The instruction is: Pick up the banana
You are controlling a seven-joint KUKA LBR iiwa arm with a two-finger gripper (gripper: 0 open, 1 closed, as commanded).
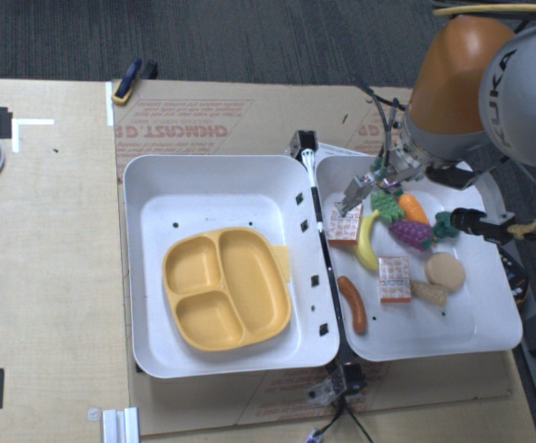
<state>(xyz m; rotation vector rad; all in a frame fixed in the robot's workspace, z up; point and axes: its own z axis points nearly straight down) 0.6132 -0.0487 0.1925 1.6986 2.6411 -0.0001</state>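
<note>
Right bin (489,335), toward the bench's right edge: holds the toy food. Left bin (148,247): holds a yellow divided plate (226,289).

Banana (367,240): lying flat in the right bin, close to the wall shared with the left bin, in the bin's far half. Long axis running roughly from far edge to near edge, with a slight bow toward the shared wall. Far tip touching or tucked under the green leafy piece (387,206). Red-and-white carton (343,228) just beside it on the shared-wall side; second carton (395,280) just beyond its near tip. Purple grapes (411,233) and carrot (413,209) near on the other side. Sausage (352,304) further toward the near edge, apart from the banana.

Pincer (371,188): hanging over the far part of the right bin, just beyond the banana's far tip. One grey finger (353,195) slanting toward the first carton. Fingers apparently spread apart, nothing seen between them. Banana not held.

Judgement: banana lying just nearside of the pincer, so a short travel toward the near edge plus descent called for. Closing across the short width advisable, meaning finger line set crosswise to the long axis. Risk: cartons and leafy piece crowding both flanks, liable to be caught or nudged.
</note>
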